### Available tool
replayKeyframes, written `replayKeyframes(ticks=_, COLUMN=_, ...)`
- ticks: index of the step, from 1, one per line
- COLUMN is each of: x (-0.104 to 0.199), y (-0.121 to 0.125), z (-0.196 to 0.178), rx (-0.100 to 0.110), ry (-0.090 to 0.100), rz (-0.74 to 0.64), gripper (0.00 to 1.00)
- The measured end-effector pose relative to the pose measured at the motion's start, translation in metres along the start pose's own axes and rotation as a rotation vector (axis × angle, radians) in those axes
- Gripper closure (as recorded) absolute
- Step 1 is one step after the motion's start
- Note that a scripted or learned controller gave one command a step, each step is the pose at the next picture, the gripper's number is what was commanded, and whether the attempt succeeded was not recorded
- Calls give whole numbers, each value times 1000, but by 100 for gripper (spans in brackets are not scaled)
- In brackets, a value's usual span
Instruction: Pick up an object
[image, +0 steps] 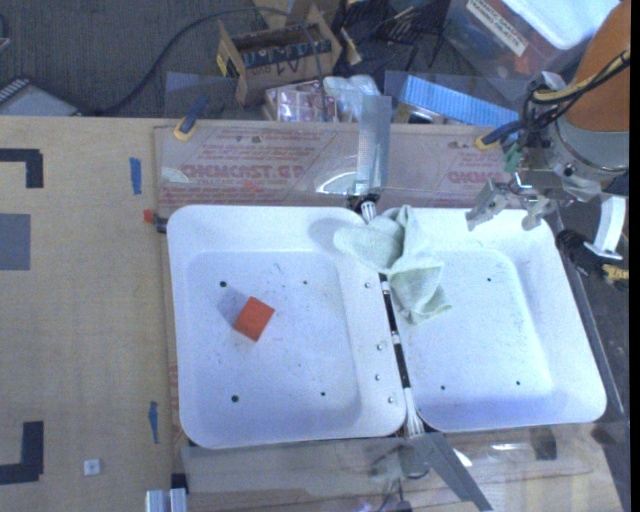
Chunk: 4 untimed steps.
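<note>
You have an orange block (254, 318) lying in the left bin (200, 235), a little toward nine o'clock of that bin's middle, resting flat on the white floor. It looks close to cubic, so no clear long axis shows; it sits turned on the floor, with one corner toward twelve o'clock and another toward six. A pale green cloth (404, 264) is draped over the ridge where the two bins meet, its larger part hanging into the right bin (560, 390) near that bin's eleven o'clock corner, a smaller fold reaching into the left bin. Your end effector (508, 207) hangs at the right bin's far rim, about one o'clock of that bin's middle, its two fingers spread apart with nothing between them. From the end effector the block lies well apart toward eight o'clock, across the ridge and in the other bin; the cloth lies nearer, also toward eight o'clock, not touching the fingers. The bench (80, 300) extends to nine o'clock of the bins.
</note>
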<state>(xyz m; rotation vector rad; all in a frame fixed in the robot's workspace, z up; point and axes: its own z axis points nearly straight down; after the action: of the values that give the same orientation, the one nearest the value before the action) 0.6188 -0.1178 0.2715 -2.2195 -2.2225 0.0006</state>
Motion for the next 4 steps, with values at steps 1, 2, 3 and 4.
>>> replayKeyframes(ticks=1, x=-58, y=-31, z=52, rx=-2, ry=-1, rz=-404, gripper=0)
replayKeyframes(ticks=2, x=-20, y=-91, z=77, rx=0, ry=0, rz=-667, gripper=0)
replayKeyframes(ticks=3, x=-15, y=-102, z=44, rx=-7, ry=-6, rz=-935, gripper=0)
replayKeyframes(ticks=4, x=-26, y=-76, z=37, rx=-8, ry=-8, rz=-1188, gripper=0)
